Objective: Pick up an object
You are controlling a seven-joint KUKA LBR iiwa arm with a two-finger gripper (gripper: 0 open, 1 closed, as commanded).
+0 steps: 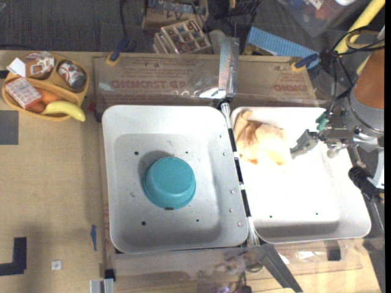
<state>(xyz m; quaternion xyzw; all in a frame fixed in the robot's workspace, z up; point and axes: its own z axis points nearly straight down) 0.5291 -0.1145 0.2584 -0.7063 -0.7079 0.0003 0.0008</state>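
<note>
Pale yellow-and-tan crumpled soft cloth (259,142) lies in the far-left corner of the right shallow white bin (305,215) — just left of the grey two-finger gripper (303,144), apart from it. Whether the fingers are apart or together cannot be told — nothing shows between them.

A smooth, matt plastic teal bowl (169,182) and a soft crumpled tan cloth (259,142) sit in smooth white bins (122,133).
</note>
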